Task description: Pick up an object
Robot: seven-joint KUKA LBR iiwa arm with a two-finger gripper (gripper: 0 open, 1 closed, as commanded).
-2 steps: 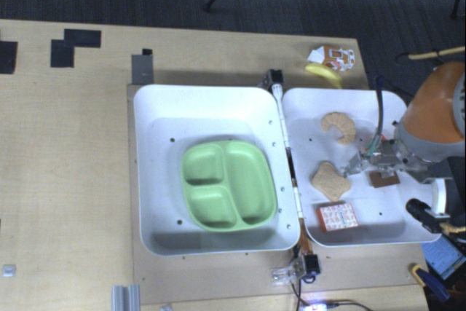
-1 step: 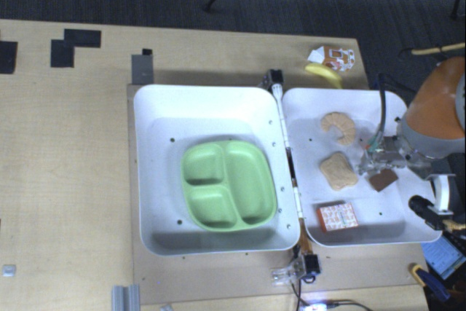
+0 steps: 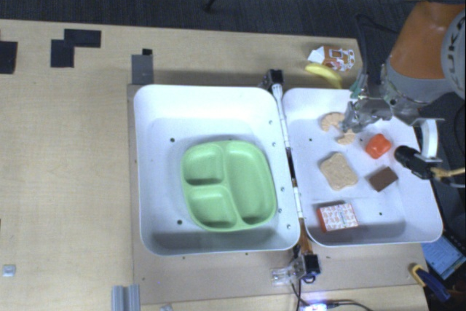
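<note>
Tool (image 3: 354,120) sits low over the tan cookie (image 3: 333,121); its finger spread cannot be told.

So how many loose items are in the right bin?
5: tan piece under the gripper, orange block, bread slice, brown square, patterned card. More may hide beneath the arm.

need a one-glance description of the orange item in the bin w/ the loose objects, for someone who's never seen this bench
Look in the right-hand bin, the one without the green divided plate. Near its right side, just below the end effector, sits the small orange-red block. It is the only bright orange piece there; its neighbours are tan, brown or patterned.
</note>
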